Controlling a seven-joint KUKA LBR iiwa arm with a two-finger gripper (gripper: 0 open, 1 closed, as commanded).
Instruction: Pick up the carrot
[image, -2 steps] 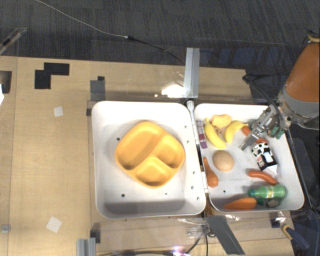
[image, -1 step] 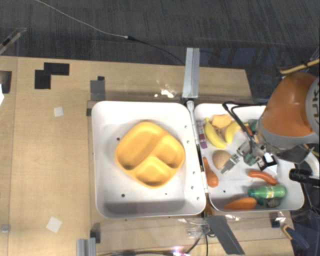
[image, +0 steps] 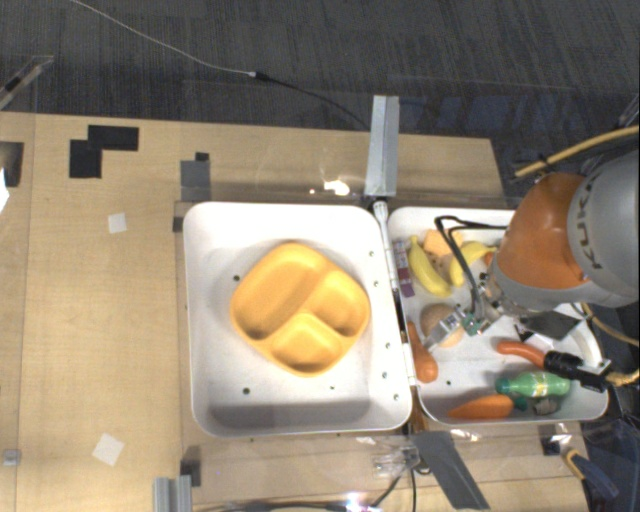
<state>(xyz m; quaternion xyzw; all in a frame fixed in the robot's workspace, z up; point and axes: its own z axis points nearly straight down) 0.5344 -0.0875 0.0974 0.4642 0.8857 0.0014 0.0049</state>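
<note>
The carrot (image: 482, 407), orange and tapered, lies along the near wall of the right bin (image: 598, 405). My gripper (image: 466, 322) hangs over the middle of that bin, below the arm's orange band (image: 535, 245). It is well above and to the left of the carrot, apart from it, and close beside a brownish round item (image: 436, 318). Nothing shows between its tips.
The right bin also holds a banana (image: 430, 270), a green bottle (image: 530, 385), a red-orange pepper-like piece (image: 520, 352) and another orange-red piece (image: 422, 362) by the left wall. The left bin (image: 210, 390) holds a yellow divided plate (image: 300, 305).
</note>
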